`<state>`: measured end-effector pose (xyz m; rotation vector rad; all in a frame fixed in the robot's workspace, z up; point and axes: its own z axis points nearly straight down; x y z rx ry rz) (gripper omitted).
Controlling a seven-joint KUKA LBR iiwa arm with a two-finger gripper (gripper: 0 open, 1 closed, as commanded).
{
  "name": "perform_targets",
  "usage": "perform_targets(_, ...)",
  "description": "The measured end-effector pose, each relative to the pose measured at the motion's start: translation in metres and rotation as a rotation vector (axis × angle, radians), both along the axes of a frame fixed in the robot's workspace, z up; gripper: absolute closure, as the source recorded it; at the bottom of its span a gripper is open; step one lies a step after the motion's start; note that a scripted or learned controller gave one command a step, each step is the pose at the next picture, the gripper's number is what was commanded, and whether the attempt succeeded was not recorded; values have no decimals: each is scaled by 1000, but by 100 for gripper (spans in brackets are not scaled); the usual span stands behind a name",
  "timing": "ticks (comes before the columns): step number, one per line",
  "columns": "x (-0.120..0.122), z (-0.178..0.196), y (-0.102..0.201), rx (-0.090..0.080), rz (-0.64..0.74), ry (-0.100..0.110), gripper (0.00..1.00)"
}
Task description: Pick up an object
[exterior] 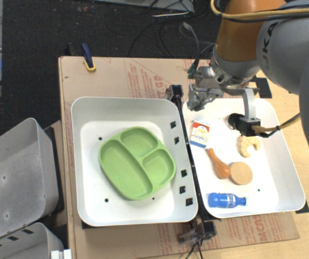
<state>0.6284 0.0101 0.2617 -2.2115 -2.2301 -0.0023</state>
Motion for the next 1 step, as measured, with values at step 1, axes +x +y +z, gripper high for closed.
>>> perform_targets(1, 1, -16, 48, -1, -1, 3, 100)
